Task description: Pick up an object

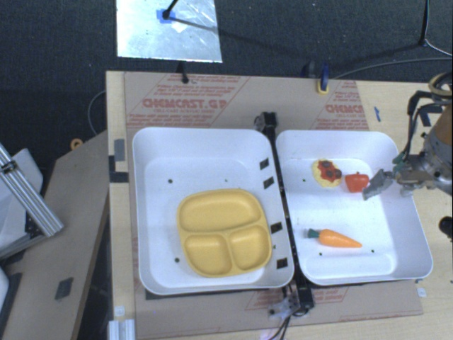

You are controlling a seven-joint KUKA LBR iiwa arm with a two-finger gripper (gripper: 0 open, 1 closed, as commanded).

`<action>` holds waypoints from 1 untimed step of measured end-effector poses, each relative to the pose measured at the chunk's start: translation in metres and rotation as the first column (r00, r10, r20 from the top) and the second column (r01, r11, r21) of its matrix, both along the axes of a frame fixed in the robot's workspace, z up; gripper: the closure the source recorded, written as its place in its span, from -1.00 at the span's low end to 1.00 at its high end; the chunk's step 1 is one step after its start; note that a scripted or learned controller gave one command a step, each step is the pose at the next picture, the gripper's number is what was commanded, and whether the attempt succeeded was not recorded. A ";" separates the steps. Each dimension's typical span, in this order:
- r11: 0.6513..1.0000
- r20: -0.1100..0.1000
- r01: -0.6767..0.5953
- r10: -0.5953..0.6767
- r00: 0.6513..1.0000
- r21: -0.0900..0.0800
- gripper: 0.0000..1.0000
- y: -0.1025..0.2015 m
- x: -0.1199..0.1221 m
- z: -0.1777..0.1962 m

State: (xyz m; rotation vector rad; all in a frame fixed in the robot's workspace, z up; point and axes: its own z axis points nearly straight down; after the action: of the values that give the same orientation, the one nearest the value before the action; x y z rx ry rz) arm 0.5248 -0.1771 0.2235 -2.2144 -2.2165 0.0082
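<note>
Smooth tapered carrot (335,239) lies lower centre of the right bin (407,250); gripper (375,185) above-right of it, grip state unclear; glossy red pepper (356,182) just beside it.

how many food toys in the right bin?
3: pizza toy at the back, red pepper beside it near the pincer, carrot toward the front. None seem hidden.

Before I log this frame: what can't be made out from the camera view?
- End effector: too small and blurred to read its finger state; the arm behind it is cut off by the right edge.
- Red toy: too small to identify; contact with the end effector is unclear.
- Round yellow toy with red topping: detail too fine to identify.
</note>
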 end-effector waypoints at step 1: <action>1.000 0.011 -0.003 0.003 1.000 -0.003 -1.00 0.000 0.003 0.005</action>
State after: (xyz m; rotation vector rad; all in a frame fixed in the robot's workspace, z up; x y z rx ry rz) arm 0.5274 -0.1768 0.2288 -2.2178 -2.2269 -0.0006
